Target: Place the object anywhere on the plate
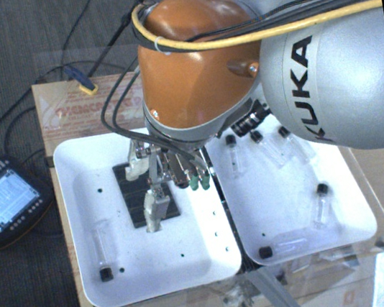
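A black rectangular plate (131, 190) lies in the left white bin (126, 284), towards its right half. My gripper (145, 191) hangs right over the plate, its two pale fingers (152, 212) spread apart along the plate's length, with nothing visible between them. A clear vial with a black cap (103, 253) lies near the left bin's front left corner, well apart from the gripper. The orange wrist band and grey arm hide the back right part of the left bin.
The right bin (357, 227) holds several clear vials with black caps, among them one (320, 204) at its right and one (280, 246) along the front wall. A black pendant (3, 201) lies left of the bench.
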You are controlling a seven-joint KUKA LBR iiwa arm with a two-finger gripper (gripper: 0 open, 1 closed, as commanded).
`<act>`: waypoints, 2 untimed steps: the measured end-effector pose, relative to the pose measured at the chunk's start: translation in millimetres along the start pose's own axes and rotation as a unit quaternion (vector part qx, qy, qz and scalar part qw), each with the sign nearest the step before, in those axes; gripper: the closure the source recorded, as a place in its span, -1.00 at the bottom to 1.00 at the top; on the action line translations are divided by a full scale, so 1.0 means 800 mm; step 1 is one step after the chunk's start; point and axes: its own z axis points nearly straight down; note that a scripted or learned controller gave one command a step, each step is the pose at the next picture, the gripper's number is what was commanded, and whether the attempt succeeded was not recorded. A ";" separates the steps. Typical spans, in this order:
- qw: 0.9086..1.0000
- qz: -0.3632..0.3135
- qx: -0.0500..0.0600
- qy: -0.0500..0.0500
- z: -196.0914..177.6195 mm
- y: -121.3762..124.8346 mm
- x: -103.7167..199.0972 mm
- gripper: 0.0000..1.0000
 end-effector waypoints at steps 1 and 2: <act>0.941 -0.339 -0.001 0.001 0.188 -0.021 0.002 -1.00; 0.978 -0.210 0.001 -0.004 0.323 0.014 -0.027 -1.00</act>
